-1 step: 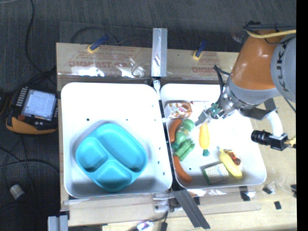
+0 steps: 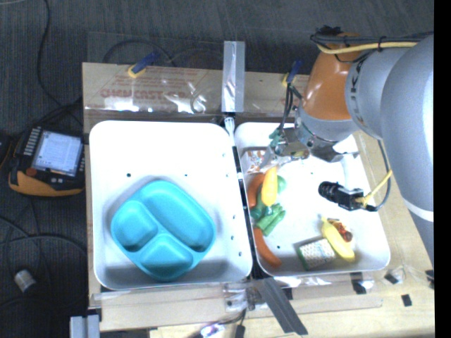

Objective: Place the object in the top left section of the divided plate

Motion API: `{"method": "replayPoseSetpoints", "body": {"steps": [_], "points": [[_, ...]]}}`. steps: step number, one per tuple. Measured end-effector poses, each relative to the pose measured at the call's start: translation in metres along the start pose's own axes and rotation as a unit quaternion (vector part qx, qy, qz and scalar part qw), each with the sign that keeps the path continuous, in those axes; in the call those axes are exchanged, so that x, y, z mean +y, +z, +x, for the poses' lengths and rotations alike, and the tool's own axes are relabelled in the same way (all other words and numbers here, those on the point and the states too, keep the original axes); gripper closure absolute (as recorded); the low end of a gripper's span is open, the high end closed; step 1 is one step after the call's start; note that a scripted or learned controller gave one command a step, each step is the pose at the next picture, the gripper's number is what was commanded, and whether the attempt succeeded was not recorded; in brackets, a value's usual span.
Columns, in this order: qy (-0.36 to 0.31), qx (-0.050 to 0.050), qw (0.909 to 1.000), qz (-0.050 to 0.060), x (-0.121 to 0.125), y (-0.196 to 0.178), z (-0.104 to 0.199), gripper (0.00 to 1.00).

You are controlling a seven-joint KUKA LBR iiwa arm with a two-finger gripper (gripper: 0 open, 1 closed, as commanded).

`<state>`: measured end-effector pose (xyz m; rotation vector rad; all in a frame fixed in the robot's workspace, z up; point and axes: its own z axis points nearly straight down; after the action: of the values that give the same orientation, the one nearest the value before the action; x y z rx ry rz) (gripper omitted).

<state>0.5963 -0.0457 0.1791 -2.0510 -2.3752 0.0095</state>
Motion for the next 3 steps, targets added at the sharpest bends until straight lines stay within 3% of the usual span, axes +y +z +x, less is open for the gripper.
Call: {"method": "replayPoseSetpoints", "body": {"steps": [1, 2, 3], "points": [[0.087, 0.0, 0.9962, 0.0, 0.0234, -0.0001, 0.0327, 1.0], [0.087, -0.001, 0.9962, 0.0, 0.0234, -0.0002, 0.0324, 0.0], [0.087, -0.003, 0.9962, 0.004, 0.0234, -0.0047, 0.032, 1.0]]}}
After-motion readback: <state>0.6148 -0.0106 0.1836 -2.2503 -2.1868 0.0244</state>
